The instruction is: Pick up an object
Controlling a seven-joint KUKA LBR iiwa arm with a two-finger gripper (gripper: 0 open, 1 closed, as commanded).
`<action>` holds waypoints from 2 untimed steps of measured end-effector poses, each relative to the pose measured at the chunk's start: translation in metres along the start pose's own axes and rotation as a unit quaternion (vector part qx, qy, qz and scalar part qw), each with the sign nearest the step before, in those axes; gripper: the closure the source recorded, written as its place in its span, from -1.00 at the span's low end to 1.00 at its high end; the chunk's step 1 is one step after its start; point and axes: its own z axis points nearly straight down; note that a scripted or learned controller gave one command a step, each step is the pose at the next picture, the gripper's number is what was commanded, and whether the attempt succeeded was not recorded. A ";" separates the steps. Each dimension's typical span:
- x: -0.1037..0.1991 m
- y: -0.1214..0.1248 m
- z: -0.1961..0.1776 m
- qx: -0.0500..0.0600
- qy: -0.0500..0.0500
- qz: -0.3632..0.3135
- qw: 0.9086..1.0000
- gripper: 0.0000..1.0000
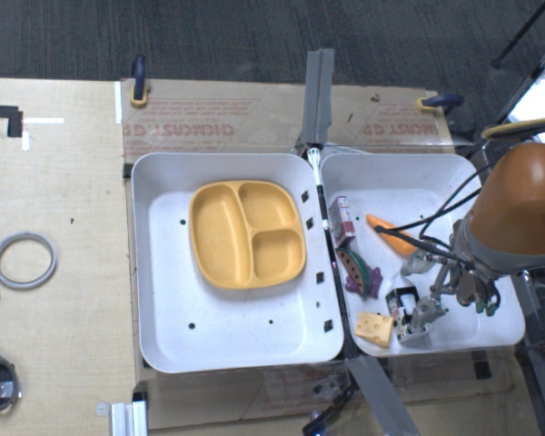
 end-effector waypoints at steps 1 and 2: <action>-0.004 0.014 0.018 0.003 -0.011 0.013 1.000 -1.00; -0.073 0.011 0.017 -0.001 -0.011 0.074 0.997 -1.00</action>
